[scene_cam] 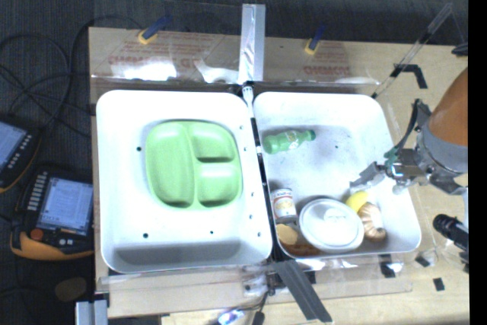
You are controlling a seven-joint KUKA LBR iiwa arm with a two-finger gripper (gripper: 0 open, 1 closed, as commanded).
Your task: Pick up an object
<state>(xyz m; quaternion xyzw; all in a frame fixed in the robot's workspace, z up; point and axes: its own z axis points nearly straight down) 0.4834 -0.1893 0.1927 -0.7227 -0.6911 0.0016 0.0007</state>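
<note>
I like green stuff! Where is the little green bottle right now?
The green bottle lies on its side in the right bin, near its far left corner beside the divider, well apart from the white bowl at the near edge.

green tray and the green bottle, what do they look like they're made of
Tray: probably moulded plastic, matte pale green; one even colour, rounded compartment edges, soft sheen and no hard glints.
Bottle: likely clear-ish green plastic, glossy; light patches show along its body as it lies on its side. Glass cannot be ruled out at this sharpness.
</note>
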